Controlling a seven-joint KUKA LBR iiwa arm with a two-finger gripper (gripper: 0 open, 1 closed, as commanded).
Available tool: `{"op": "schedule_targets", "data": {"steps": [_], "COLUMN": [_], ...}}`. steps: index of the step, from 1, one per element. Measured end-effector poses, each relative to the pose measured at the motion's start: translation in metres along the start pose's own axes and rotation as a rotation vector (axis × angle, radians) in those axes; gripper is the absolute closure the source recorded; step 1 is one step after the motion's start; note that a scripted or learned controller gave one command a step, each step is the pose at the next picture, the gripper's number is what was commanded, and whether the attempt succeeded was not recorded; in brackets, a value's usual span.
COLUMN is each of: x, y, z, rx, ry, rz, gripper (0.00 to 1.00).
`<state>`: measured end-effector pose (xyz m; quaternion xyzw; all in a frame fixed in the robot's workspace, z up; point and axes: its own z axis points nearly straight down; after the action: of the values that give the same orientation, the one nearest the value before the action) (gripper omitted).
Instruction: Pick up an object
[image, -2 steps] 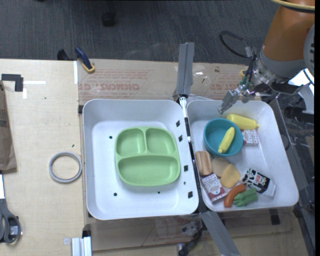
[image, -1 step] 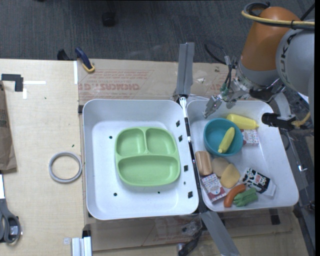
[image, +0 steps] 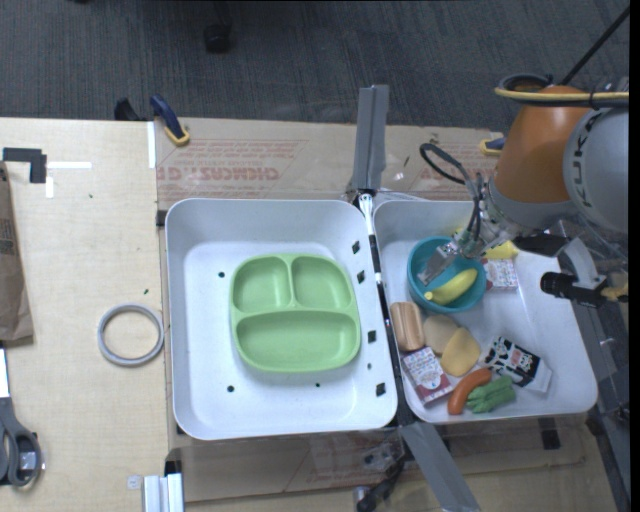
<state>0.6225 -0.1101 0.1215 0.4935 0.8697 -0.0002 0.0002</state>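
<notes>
step: grasp banana | my gripper inside blue bowl, just above banana | finger spread: cannot tell | advice: straddle banana's middle, avoid bowl rim

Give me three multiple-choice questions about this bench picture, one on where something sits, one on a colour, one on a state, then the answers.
1. Where does the banana lie?
A. in the blue bowl
B. on the green tray
C. on the bench outside the bins

2. What colour is the divided tray in the left bin?
A. red
B. green
C. black

3. How does the tray lie?
A. flat, compartments up
B. propped on its edge
C. flipped over

Answers: 1 A, the yellow fruit rests inside the bowl's rim, below the pincer. 2 B, it is pale green. 3 A, all three compartments face the camera.
</notes>
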Motion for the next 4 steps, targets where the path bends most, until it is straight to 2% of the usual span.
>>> {"op": "schedule_targets", "data": {"steps": [1, 2, 3, 4], "x": [-0.016, -0.016, -0.038, -0.041], "y": [0.030, -0.025, 0.008, 0.006], "z": [-0.081, 0.019, 0.032, 0.023], "rx": [-0.002, -0.003, 0.038, 0.042], "ry": [-0.002, -0.002, 0.019, 0.015], "rz": [0.292, 0.215, 0.365, 0.363], "gripper": [0.00, 0.00, 0.00, 1.00]}}
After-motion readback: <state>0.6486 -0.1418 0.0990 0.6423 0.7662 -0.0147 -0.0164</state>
